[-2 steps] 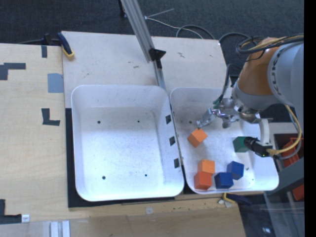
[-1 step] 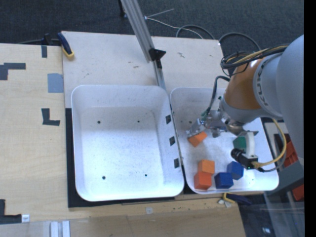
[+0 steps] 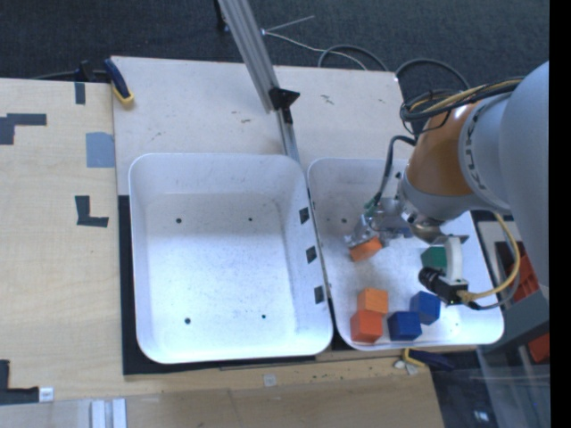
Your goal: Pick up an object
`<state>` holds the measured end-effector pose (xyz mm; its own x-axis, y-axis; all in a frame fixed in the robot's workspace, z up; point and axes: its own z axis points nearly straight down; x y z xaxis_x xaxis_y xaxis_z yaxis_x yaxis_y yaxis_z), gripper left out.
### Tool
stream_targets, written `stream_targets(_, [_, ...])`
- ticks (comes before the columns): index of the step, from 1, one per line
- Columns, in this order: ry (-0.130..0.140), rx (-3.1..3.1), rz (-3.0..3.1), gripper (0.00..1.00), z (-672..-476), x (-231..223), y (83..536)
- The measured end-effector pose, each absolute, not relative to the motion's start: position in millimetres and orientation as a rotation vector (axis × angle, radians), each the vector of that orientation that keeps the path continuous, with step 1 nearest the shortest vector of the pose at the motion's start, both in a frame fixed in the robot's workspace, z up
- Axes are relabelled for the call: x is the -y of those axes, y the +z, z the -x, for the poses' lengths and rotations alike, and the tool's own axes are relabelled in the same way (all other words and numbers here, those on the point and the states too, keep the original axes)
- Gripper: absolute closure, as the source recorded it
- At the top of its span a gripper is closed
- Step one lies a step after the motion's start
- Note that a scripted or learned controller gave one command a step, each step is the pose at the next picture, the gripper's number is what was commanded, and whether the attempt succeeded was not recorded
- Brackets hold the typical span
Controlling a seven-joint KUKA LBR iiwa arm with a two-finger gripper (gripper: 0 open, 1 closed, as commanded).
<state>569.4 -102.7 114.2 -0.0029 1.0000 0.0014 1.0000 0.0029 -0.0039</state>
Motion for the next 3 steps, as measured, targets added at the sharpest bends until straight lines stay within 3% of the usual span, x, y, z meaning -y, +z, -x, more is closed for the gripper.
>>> stream_targets(1, [-0.005, 2.227, 2.223, 1.0, -570.0, 109, 209])
stream_targets(2, [-0.003, 2.229, 2.211, 1.0, -526.8, 43, 253])
stream_targets(3, [0.003, 2.222, 2.219, 1.0, -539.7, 61, 247])
